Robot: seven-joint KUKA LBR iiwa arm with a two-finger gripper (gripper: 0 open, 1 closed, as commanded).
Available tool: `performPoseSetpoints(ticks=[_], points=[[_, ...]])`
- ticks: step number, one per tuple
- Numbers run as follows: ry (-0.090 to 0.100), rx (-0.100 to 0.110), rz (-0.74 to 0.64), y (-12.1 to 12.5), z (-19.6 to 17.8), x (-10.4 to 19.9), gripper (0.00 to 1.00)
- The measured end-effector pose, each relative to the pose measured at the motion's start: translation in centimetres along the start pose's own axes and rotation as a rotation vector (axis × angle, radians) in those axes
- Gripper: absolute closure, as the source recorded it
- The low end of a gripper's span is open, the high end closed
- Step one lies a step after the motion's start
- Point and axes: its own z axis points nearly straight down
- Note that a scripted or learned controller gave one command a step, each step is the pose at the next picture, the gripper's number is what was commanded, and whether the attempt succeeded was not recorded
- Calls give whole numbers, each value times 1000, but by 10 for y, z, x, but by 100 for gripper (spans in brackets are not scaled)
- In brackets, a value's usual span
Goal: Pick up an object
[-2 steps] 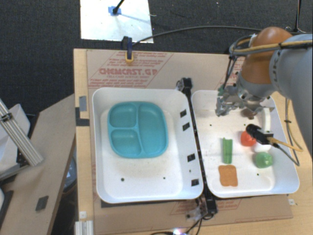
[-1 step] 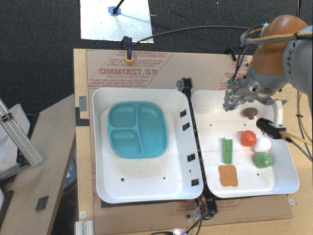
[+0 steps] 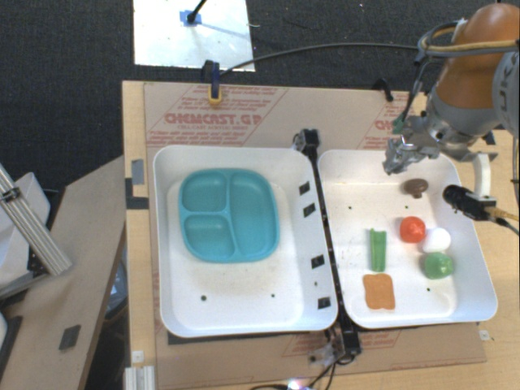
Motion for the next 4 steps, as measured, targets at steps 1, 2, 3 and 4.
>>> performPoseSetpoints(ticks=[1,2,3,4], points=[[0,-1,-5,2,-54,0,100],[3,5,-11,-1,-47,61,100],[3,6,-11,-12,-44,119,100],[3,7,-10,-17,-25,162,100]])
